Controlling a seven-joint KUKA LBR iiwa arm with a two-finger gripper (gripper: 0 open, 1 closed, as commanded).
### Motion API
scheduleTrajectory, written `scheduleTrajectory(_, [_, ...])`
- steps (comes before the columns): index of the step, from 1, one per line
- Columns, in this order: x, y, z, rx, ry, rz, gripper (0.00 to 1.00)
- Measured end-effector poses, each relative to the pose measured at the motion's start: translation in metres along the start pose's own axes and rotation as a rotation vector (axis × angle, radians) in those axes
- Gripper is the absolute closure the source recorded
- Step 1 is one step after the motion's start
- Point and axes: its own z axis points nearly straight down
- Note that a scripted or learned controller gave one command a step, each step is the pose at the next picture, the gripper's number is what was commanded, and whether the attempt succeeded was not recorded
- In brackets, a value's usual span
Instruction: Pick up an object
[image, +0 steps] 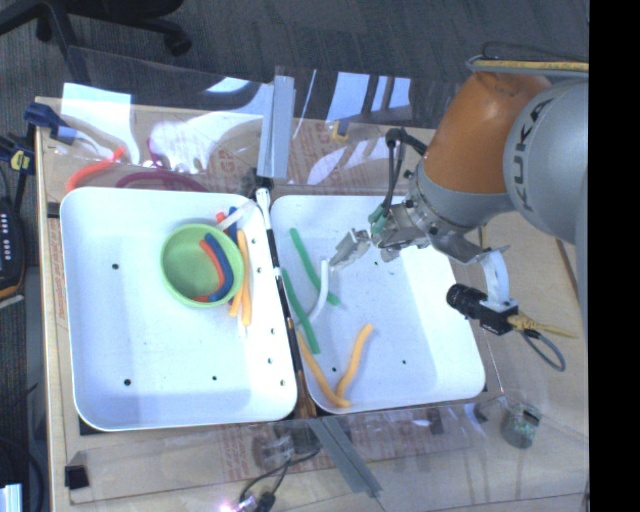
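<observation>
Grey end effector above right bin, grip state unclear, green bowl hiding strips

A bowl sits in the left bin; right of that bowl, strips lie in the right bin.

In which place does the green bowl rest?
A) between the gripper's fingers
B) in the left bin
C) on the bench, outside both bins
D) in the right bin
B: the green bowl sits inside the left bin, near its right wall, while the gripper is over the right bin.
</observation>
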Motion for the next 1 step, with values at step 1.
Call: scheduleTrajectory(1, [-0.0274,-0.0231,0.0797,0.003,0.000,-0.031,0.00])
